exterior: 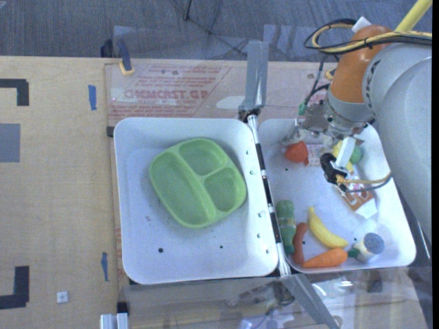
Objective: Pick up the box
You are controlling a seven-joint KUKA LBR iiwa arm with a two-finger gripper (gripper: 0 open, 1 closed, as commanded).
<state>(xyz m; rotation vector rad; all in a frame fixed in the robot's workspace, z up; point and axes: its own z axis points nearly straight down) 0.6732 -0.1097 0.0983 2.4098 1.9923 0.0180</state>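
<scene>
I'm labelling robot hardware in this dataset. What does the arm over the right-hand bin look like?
The thick, rounded, pale grey arm has smooth shells. A bright orange band rings it above the wrist. A yellow cable and looping thin black cables run beside it near the top. The small tool at its end is darker grey metal.

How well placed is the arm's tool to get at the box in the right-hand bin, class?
Probably yes. The tool hangs over the right bin, and the box looks uncovered near its right wall, with the banana and carrot apart from it.
</scene>
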